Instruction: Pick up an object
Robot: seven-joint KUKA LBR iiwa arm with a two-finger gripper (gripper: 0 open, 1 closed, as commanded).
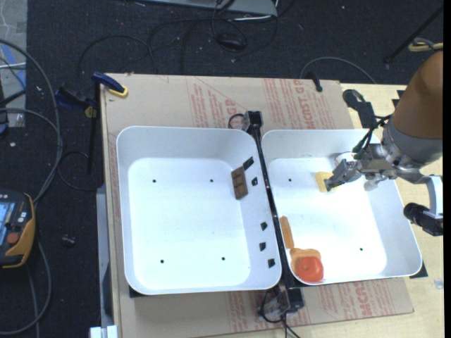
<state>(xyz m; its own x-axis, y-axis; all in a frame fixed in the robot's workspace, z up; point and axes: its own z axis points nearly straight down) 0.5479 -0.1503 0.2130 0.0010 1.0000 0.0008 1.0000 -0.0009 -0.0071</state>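
The arm (423,111) reached in from the right, its orange band above the grey wrist, and the gripper (340,176) hung low over the upper middle of the right bin (394,224). Its dark tip pointed down and to the left, ending just beside a small yellow piece (322,182) that lay on the bin floor near the far wall. The view was too coarse to tell whether the tip touched the piece, and whether the gripper was wide, narrow or closed on anything could not be told either. In the near left corner of the same bin sat a red ball (309,267), pressed against the rim, with an orange stick (286,232) lying just behind it along the left wall; both were well apart from the gripper. The left bin (141,210) held a brown block (240,183) resting against its right wall, tilted a little, close to the divide between the two bins. Both bins stood side by side on a cardboard sheet (183,97) with red print. A blue and yellow clamp (110,84) gripped the sheet's far left corner, and cables (176,37) trailed over the dark floor beyond.
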